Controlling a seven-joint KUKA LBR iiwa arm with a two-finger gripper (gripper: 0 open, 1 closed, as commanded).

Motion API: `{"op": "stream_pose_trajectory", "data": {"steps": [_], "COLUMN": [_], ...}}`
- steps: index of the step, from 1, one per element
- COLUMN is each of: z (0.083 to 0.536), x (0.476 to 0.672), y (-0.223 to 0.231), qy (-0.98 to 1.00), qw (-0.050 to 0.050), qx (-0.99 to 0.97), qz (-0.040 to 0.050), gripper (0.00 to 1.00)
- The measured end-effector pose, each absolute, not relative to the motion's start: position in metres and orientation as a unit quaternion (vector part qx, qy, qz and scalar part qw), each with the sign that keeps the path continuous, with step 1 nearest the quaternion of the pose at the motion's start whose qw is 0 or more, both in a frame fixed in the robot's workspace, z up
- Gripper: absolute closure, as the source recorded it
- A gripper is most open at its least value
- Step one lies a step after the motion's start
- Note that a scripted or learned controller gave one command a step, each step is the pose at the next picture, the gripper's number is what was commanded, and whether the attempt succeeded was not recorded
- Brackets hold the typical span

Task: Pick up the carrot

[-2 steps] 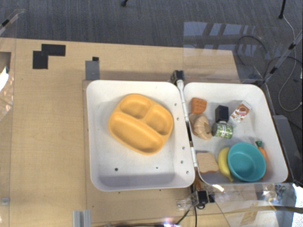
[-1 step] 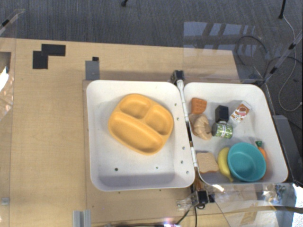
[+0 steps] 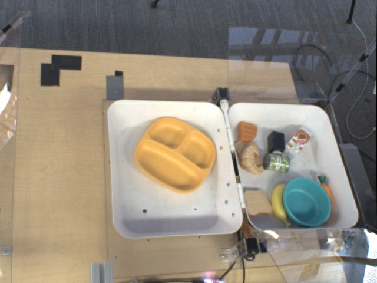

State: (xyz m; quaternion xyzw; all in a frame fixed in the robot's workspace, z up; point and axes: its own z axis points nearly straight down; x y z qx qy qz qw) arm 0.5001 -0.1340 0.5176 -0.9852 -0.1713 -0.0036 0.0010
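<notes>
Carrot [image 3: 325, 188] lies wedged beside teal bowl [image 3: 306, 202].

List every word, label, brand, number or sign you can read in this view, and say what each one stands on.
None can be read.
Small carton in the right bin: red and white printing, too small and blurred to read.
Green can lying beside it: a label band, blurred, no letters legible.
Black box: no visible marking.
Black shapes on the bench: plain patches, no text.
</notes>
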Motion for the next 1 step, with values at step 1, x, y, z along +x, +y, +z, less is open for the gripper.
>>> {"op": "stream_pose_trajectory", "data": {"steps": [1], "z": [0.5362], "x": [0.5319], "y": [-0.1418], "qy": [-0.106], "qw": [0.001], "qx": [-0.994], "qz": [-0.0028], "gripper": [0.00]}}
